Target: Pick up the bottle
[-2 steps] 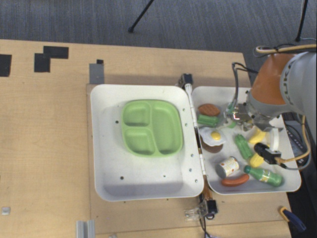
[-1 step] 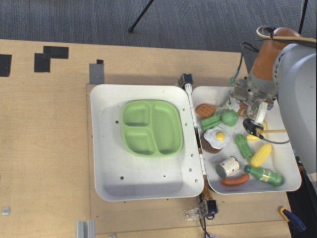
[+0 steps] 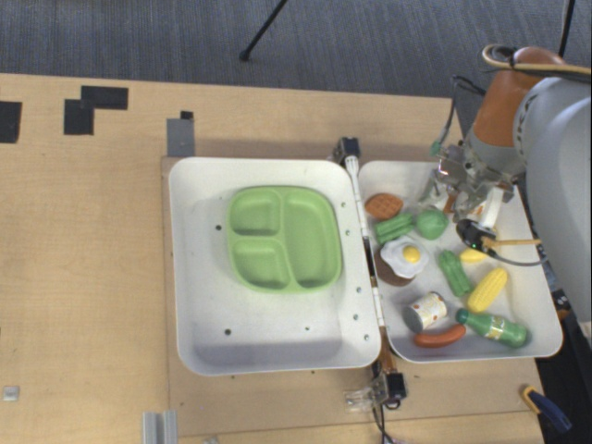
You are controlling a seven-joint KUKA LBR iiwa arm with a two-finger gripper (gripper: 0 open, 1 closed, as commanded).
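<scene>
The bottle (image 3: 495,328) is green with a yellow label and lies on its side in the front right corner of the right bin (image 3: 546,340). It rests beside a red sausage (image 3: 439,338) and just below a corn cob (image 3: 487,289). My gripper (image 3: 455,189) hangs over the back of the same bin, near a green vegetable (image 3: 414,225). It is well apart from the bottle, and nothing is seen held in it.
The right bin also holds a brown patty (image 3: 384,204), a fried egg (image 3: 405,257), a green pickle (image 3: 453,273), a small can (image 3: 425,311) and a yellow piece (image 3: 472,255). A green divided plate (image 3: 282,239) sits in the left bin (image 3: 199,340). A cable (image 3: 509,241) trails from the wrist.
</scene>
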